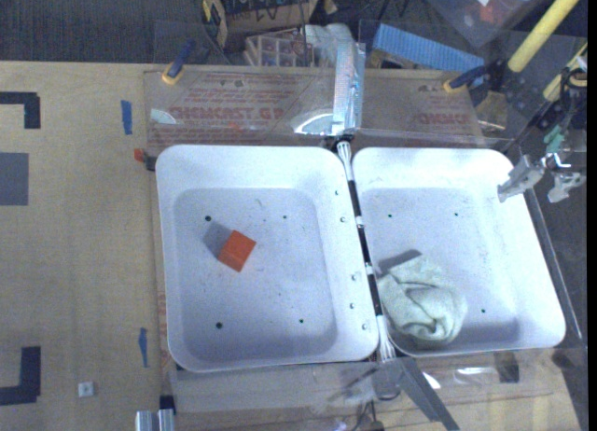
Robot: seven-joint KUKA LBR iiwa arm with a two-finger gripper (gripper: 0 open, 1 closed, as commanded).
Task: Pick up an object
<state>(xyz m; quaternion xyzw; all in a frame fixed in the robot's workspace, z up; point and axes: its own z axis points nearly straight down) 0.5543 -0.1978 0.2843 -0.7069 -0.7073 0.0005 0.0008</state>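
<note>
At the right edge of the view, above the far right corner of the right bin (550,261), the claw (519,180) shows as a small grey metal piece. It is too small and blurred to tell how it stands, and nothing can be seen held in it. It hangs over the bin's rim, well apart from everything that lies in the bins.

Closest to it, in the near left corner of the right bin, lies a crumpled pale cloth (422,298). The cloth rests against the bin's left wall, and a grey flap sticks out from its far side.

Across the seam where the two bins touch, the left bin (177,187) holds an orange block (237,250). It sits left of the bin's middle on the white floor, with a dark shadow on its far left side. Nothing else touches it.

Both bins stand side by side on a light wooden desk (75,261). Black tape marks and short blue strips lie on the desk to the left of the bins. Beyond the far edge of the desk stand a cardboard box (256,0) and other clutter.
</note>
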